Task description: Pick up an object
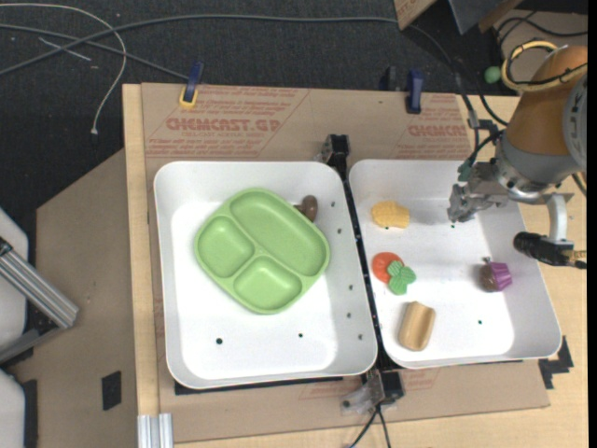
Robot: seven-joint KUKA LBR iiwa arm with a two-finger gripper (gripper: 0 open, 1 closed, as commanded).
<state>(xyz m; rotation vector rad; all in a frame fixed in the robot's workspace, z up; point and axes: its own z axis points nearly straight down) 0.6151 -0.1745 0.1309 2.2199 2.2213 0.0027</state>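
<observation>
While gripper [462,205] hovers – yellow toy [390,216] leftward, apart

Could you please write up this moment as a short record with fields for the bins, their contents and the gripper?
left bin: green divided plate; small brown item at the plate's far right edge
right bin: yellow item, red and green item, tan item, purple item
gripper: over the right bin's far part, right of the yellow item, nothing seen held
</observation>
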